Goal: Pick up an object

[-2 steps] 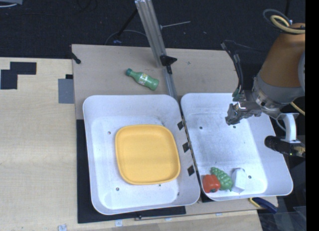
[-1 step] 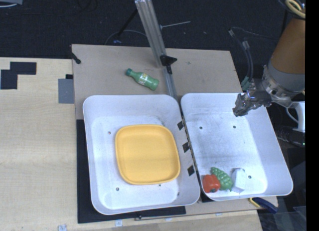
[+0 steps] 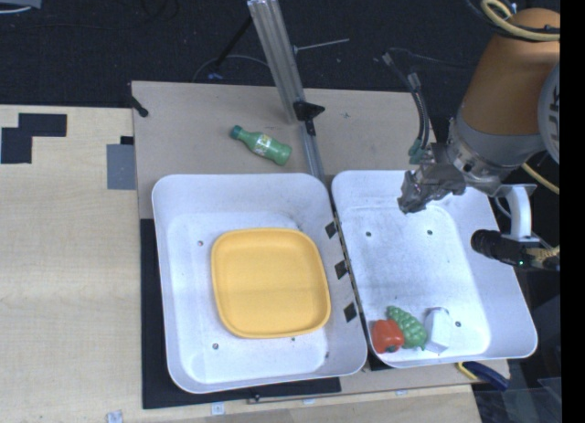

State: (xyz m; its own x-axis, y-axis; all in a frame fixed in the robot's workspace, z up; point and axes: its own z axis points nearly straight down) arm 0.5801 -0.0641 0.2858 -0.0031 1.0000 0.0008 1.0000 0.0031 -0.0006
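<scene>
Gripper (image 3: 417,200) over far end of right bin (image 3: 475,257), finger state not discernible; 2 white bins on tan bench (image 3: 183,129), dark floor beyond; red-and-green toy (image 3: 398,331) and white object (image 3: 439,330) at near end, well apart from gripper; yellow plate (image 3: 271,282) in left bin (image 3: 178,257).

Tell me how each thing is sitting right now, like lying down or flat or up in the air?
green bottle: lying on its side on the bench, outside the bins.
yellow plate: flat in the left bin.
red and green toy: lying in the right bin, near corner.
white object: resting beside the toy.
gripper: over the right bin's far end.
</scene>
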